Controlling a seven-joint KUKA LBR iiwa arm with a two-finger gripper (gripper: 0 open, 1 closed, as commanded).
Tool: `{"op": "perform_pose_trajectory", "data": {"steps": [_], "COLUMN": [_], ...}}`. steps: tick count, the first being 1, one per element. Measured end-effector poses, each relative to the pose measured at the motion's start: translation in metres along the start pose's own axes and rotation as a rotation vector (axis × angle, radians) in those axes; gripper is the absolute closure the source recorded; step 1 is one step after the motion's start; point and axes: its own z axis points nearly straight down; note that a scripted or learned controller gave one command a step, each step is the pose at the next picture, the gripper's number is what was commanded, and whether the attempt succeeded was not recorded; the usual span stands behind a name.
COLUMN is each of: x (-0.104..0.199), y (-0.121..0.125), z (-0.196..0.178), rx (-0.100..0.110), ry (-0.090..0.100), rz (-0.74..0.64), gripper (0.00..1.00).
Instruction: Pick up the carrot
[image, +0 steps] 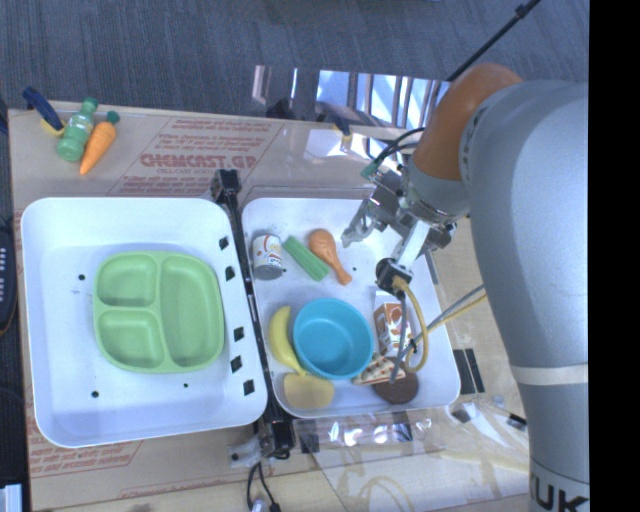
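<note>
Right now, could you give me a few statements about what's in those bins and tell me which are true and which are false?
1. The green divided plate lies in the left bin. True.
2. The carrot is in the right bin. False: it lies on the bench beyond the left bin, beside a green bottle.
3. The blue bowl sits in the right bin. True.
4. The gripper is over the left bin. False: it is over the right bin.
5. The banana lies on the green plate. False: it lies beside the blue bowl.

green plate (160, 312), blue bowl (332, 338), banana (282, 340).
</note>
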Motion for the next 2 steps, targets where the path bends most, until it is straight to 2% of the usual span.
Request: {"op": "perform_pose_trajectory", "data": {"steps": [1,2], "x": [0.0436,0.0434], "y": [-0.0095,-0.0094], "z": [0.0118,0.0117], "rx": [-0.002,-0.002], "ry": [0.004,0.004], "rz": [0.281,0.281], "gripper": [1.0,0.0]}}
